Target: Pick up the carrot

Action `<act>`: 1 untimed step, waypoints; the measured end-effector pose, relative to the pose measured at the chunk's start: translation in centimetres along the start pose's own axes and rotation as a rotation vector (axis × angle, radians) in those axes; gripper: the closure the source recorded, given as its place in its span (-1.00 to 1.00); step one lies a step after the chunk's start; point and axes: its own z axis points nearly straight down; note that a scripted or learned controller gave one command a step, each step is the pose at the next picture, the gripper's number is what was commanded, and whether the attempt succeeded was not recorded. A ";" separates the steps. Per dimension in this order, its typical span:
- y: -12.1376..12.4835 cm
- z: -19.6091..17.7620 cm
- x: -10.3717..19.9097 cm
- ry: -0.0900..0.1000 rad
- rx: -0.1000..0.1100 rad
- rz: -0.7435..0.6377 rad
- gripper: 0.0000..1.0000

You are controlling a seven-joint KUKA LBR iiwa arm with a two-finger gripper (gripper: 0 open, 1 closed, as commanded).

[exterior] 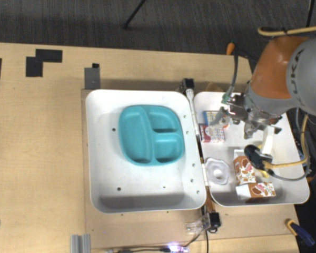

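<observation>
Over the right bin (297, 141) hangs the claw (236, 116), grip unreadable, carrot's place beside it untellable.

1. Grey KUKA arm with orange band (284, 73): cut off by right edge, base out of frame.
2. Two-finger metal gripper (237, 115): wrist hardware in the way, can't tell finger state.
3. Right shallow white plastic bin (295, 196): upper part hidden under arm.
4. Small printed carton (213, 133): label too small to read, partly covered by gripper.
</observation>
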 end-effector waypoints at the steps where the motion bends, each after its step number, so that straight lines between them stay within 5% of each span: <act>1: -6.5 -1.8 3.3 0.001 0.007 0.532 -1.00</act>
